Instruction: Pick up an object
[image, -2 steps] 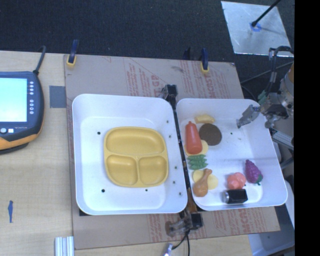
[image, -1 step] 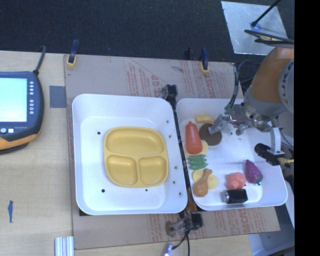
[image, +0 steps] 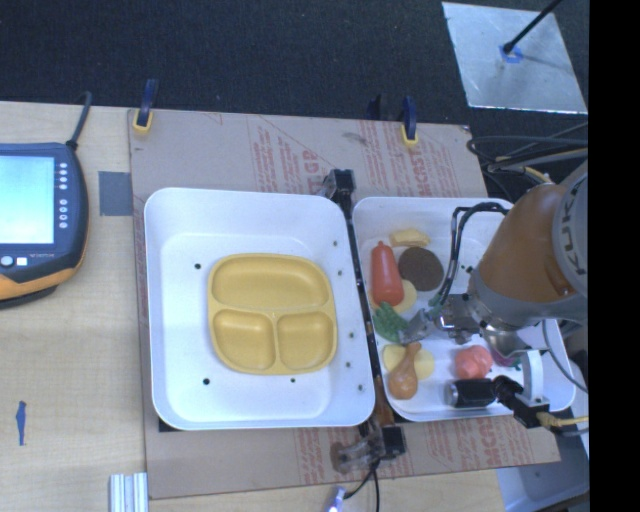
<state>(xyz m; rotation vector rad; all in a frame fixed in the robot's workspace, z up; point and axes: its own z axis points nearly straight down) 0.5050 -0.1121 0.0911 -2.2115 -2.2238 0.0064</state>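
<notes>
White letters "KUK" run down the arm's orange band and are cut off at the frame edge. The cardboard under the bins carries faint red print in slanted rows, too washed out to read. At the far left of the worktop a pendant with a pale screen is cropped by the frame, and its button labels are too small to make out.

The arm covers the right side of the right bin. The end effector sits low over that bin's middle, a tangle of grey metal. Whether it is open or closed, or has hold of anything, I cannot tell.

The things to pick all lie in the right bin:
- a red piece, long and tapered, near the left wall
- a brown disc just beside it
- a pale piece above them
- a green piece, leafy, just left of the end effector
- a tan drumstick below that
- a red ball, partly under the arm

The left bin holds a yellow three-part plate.
</notes>
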